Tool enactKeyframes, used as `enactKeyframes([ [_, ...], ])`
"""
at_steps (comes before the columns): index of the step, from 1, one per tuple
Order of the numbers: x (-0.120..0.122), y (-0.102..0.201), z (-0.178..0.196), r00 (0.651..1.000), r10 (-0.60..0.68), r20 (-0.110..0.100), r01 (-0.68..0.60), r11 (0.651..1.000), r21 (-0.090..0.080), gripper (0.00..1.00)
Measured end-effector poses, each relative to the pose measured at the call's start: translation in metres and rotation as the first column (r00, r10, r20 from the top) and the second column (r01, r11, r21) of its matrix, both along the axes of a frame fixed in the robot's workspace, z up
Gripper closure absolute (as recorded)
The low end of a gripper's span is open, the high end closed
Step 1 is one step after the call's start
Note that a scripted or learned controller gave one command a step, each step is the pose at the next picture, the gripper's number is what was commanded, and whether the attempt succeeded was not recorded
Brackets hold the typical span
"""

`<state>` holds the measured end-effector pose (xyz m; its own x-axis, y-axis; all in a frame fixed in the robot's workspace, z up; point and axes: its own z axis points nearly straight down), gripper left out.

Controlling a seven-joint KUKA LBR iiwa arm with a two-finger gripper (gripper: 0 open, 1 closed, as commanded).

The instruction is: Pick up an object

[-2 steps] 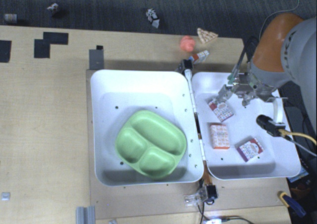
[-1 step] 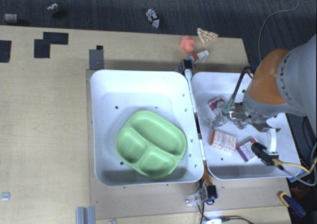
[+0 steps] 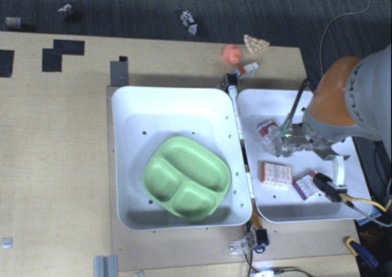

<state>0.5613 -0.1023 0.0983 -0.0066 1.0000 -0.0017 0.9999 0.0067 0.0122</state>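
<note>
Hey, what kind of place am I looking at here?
Probably a robotics lab bench for pick-up trials: a grey arm reaches over two white bins, the right bin with small packets, the left bin with a green divided tray, plus loose cables.

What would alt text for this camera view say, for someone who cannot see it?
A grey robot arm with an orange band reaches from the right over the right white bin, its gripper low above small packets. The left white bin holds a green divided tray. A pink ball lies on the bench beyond.

Green tray [image 3: 187, 176] left bin; tool [image 3: 283, 145] right bin.
</note>
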Motion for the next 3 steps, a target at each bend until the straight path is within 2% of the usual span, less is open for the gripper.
enactKeyframes([
  [1, 0.000, 0.000, 0.000, 1.000, 0.000, 0.000, 0.000, 1.000, 0.000, 0.00],
  [2, -0.050, 0.014, -0.011, 1.000, -0.005, -0.001, 0.005, 1.000, -0.001, 0.00],
  [3, -0.048, 0.014, 0.000, 1.000, -0.003, 0.005, 0.003, 1.000, -0.001, 1.00],
])
